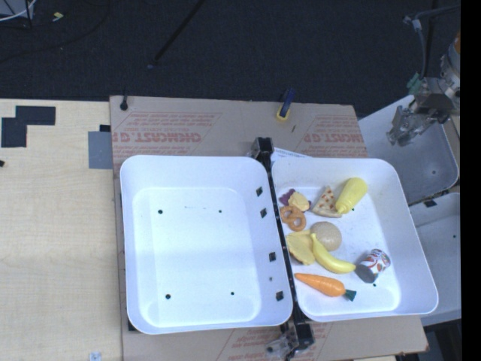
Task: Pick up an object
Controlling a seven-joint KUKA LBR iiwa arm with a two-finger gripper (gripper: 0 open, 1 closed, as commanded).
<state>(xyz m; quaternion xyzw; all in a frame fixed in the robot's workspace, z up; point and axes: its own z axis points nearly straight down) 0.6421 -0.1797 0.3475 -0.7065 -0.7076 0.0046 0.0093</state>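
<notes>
The right bin (pixel 409 277) holds several toy foods. A yellow corn cob (pixel 352 194) lies at the back, with a pizza wedge (pixel 326 201) beside it. A pretzel (pixel 293 218) and purple grapes (pixel 285 197) lie near the divider. A beige round piece (pixel 327 236), a banana (pixel 332 259), an orange carrot (pixel 323 284) and a small can (pixel 373 265) sit toward the front. My gripper (pixel 400 131) hangs at the upper right, outside the bins and well behind the right bin's far corner, with nothing seen in it.
The left bin (pixel 135 239) stands beside the right one, joined by a black divider (pixel 274 232) with clips. Both rest on a cardboard sheet (pixel 188 130). A blue and yellow clamp (pixel 284 105) sits at the cardboard's back edge. A grey plate (pixel 428 164) lies under the gripper.
</notes>
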